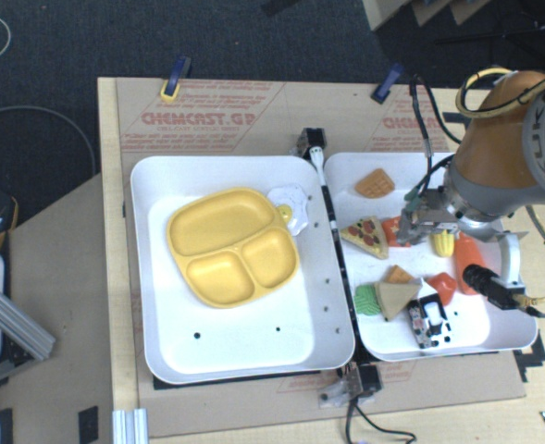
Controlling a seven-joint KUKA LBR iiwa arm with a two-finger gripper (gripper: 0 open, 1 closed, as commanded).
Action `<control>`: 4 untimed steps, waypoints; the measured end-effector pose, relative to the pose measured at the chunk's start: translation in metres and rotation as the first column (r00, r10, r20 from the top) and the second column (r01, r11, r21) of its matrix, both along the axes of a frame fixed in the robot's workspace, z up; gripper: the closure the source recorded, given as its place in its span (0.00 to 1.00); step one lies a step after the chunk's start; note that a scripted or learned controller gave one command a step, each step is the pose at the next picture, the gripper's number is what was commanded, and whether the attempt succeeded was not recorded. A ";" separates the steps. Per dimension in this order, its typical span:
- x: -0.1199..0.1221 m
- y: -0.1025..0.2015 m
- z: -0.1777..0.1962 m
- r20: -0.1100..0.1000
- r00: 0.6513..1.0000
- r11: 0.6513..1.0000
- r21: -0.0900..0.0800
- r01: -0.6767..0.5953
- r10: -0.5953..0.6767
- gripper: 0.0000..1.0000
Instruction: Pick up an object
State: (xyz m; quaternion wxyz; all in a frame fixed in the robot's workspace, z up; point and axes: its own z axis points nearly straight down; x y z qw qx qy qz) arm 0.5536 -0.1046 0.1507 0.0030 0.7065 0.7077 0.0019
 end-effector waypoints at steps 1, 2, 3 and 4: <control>0.002 -0.007 0.045 0.000 1.000 1.000 -0.001 0.001 -0.001 1.00; 0.003 -0.007 0.076 -0.001 1.000 1.000 0.000 0.001 -0.001 1.00; 0.013 0.040 0.084 -0.003 1.000 1.000 0.003 -0.004 0.004 1.00; 0.014 0.095 0.072 -0.010 1.000 1.000 0.004 -0.004 0.004 1.00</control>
